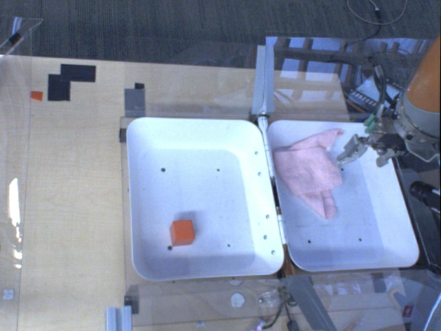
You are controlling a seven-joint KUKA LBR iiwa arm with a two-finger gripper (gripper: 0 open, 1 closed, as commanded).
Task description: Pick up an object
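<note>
A crumpled pink cloth (311, 171) lies in the right bin (372, 250), toward its upper left. A small orange cube (182, 232) sits in the left bin (207, 143), near its lower left. My gripper (364, 153) hangs over the right bin's upper right part, just right of the cloth. Its two fingers are spread apart, one finger (348, 151) near the cloth's right edge. Nothing shows between them.
A metal divider (272, 192) separates the two bins. Black and orange markers (65, 81) lie on the wooden bench at the far left. Cables and equipment (372, 67) crowd the area behind the right bin.
</note>
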